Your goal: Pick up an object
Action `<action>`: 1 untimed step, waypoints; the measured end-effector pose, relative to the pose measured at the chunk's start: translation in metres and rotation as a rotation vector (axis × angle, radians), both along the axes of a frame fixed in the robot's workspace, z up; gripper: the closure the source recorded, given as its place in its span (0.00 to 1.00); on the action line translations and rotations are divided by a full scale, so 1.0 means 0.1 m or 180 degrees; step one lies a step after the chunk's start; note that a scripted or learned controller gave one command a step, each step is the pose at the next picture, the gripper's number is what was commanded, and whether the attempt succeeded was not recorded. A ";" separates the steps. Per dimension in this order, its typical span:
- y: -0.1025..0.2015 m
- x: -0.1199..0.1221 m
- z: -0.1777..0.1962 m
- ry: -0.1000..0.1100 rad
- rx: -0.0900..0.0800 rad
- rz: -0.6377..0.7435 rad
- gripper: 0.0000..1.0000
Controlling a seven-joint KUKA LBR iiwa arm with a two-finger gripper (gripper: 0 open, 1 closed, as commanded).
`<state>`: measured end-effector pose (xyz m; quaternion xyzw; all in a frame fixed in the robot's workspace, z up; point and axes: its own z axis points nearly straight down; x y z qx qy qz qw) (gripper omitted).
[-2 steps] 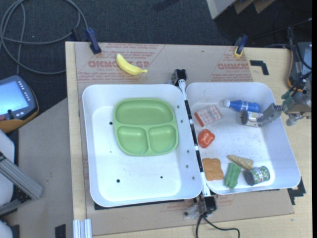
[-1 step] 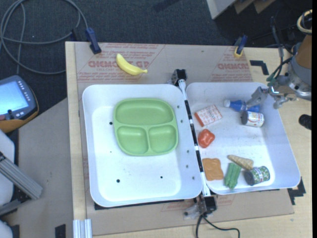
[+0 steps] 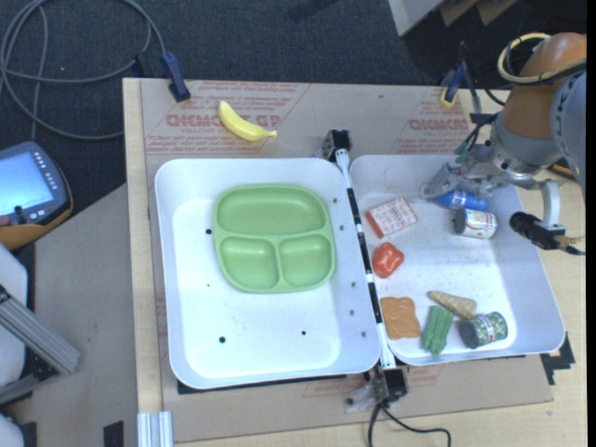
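Nearest us, a can (image 3: pixel 485 328) and a green piece (image 3: pixel 436 331) are lying in the right bin (image 3: pixel 531 287); farther in, a red pepper (image 3: pixel 387 259) and a box (image 3: pixel 391 217). At the far side we are lowering the gripper (image 3: pixel 451 184) over a blue item (image 3: pixel 464 200), beside a white tin (image 3: pixel 476 223). We are judging this the reach step. Whether the gripper is gripping anything, we cannot tell. Next we are needing a firm closure, then a lift.

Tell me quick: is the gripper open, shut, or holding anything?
Gripper: cannot be told; it sits low in the right bin by a blue object and a small can.
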<state>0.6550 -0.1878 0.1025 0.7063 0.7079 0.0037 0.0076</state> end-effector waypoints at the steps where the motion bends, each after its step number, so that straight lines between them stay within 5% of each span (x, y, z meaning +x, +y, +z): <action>1: 0.00 0.02 0.14 -0.0013 -0.0003 0.0005 1.00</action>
